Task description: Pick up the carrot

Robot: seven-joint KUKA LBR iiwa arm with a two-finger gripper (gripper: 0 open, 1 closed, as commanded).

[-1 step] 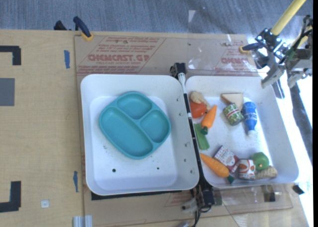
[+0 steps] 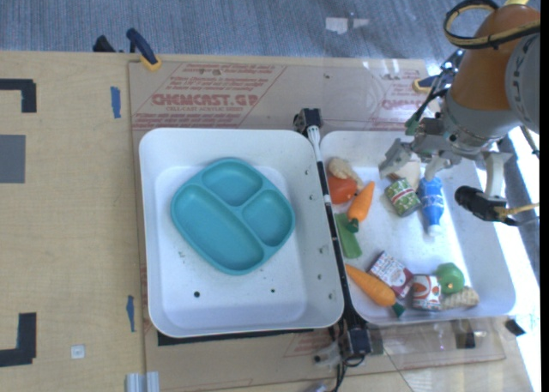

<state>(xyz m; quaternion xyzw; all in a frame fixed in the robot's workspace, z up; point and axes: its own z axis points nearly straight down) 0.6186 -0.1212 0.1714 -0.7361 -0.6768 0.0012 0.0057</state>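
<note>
Lying near the front of the right bin (image 2: 502, 283), close to its left wall, the carrot (image 2: 371, 286) points its thick end toward the divider and its green stub toward a small red-and-white packet (image 2: 390, 269) that touches it. A second, shorter carrot (image 2: 362, 201) sits farther back, tilted, leaning against a tomato (image 2: 341, 189) with a pale bread-like piece (image 2: 340, 167) just behind that. A green strip (image 2: 348, 237) lies between the two carrots along the left wall. Beside the packet, toward the right, are a red-and-white can (image 2: 425, 291) on its side, a green apple (image 2: 449, 276) and a beige lump (image 2: 461, 298) at the front edge.

My pincer (image 2: 418, 161) hangs over the back of this bin, well apart from the carrot, with a small green-labelled can (image 2: 401, 196) and a blue bottle (image 2: 431, 202) just below it. I cannot tell how wide my pincer stands, and nothing shows between its tips.

The left bin (image 2: 163, 210) carries a teal divided plate (image 2: 232, 214). Both bins rest on a cardboard sheet (image 2: 214, 94) on the tabletop (image 2: 60, 210).
</note>
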